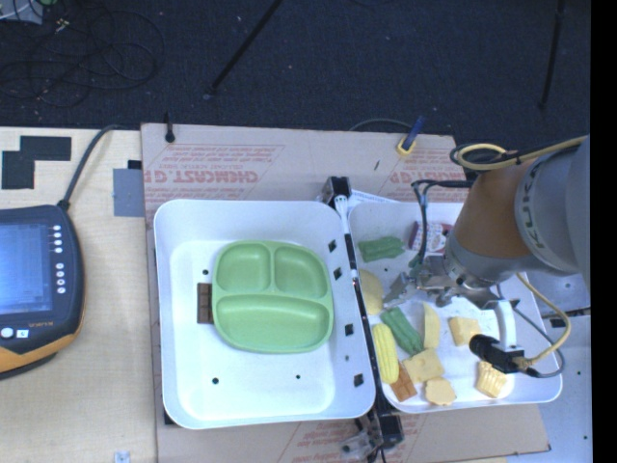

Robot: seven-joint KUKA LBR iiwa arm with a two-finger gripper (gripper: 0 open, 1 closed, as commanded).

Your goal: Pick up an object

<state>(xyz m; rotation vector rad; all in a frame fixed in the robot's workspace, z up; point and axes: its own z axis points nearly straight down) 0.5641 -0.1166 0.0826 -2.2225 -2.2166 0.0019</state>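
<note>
Two shallow white bins sit side by side on the counter [96,394], on a sheet of cardboard [251,157] printed in red. The left bin [183,355] holds a green divided plate [272,295] with three compartments, lying flat near the middle; a small brown block [204,303] lies just beside the plate's left edge. The right bin [540,389] holds a scatter of toy food: a green piece [380,248] near its upper left, a corn cob [385,350] along its left wall, a green pod-like piece [403,331] just right of the cob, several pale yellow pieces [464,330] in the centre and lower part, a brown-ended block [404,388] near the bottom, and a yellow piece [492,381] at lower right. The arm [516,225] reaches in from the right over the right bin, its orange band above the wrist. The gripper [416,285] is low over the middle of that bin, near the green pod-like piece and the pale yellow pieces; its metal parts blur together against the clutter, so I cannot tell whether it is spread or pressed together, nor whether anything sits in it. Cables [540,326] loop from the wrist across the right side of the bin, and a black fitting [494,350] lies over the yellow pieces there. A handheld control tablet [34,278] rests at the counter's left edge, well apart from the bins. A blue and yellow clip [411,136] sits at the cardboard's upper edge.
</note>
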